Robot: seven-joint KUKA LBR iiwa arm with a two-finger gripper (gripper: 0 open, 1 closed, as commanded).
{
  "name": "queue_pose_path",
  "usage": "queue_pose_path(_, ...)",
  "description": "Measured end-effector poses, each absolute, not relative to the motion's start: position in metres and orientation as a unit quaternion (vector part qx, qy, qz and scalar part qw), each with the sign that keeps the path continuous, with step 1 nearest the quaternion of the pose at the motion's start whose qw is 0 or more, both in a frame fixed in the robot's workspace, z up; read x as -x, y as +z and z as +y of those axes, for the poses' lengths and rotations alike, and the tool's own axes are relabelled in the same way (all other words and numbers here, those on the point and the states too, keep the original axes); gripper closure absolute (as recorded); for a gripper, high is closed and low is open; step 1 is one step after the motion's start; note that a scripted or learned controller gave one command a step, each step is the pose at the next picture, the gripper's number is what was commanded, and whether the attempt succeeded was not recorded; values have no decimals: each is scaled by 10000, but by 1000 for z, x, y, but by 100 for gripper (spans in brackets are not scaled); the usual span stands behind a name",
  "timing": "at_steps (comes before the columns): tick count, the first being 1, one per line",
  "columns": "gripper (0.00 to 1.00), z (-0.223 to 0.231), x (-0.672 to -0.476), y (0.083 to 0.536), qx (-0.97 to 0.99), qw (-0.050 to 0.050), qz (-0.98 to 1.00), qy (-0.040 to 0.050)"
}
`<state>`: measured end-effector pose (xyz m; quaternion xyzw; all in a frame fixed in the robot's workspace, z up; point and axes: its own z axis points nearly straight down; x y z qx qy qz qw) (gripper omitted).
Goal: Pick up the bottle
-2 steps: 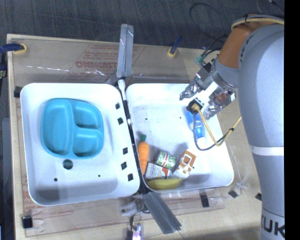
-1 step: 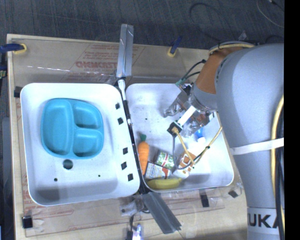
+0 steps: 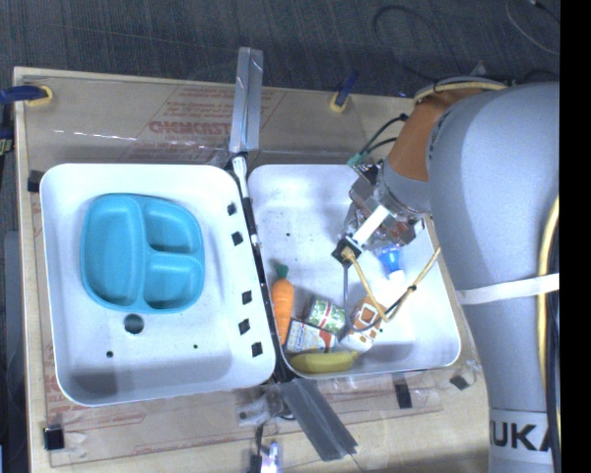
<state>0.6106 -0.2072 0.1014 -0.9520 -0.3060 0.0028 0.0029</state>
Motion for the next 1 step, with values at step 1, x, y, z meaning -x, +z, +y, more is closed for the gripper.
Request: queue_pose_path(1, 100, -210, -582, 186, 8636, 4, -5042, 7)
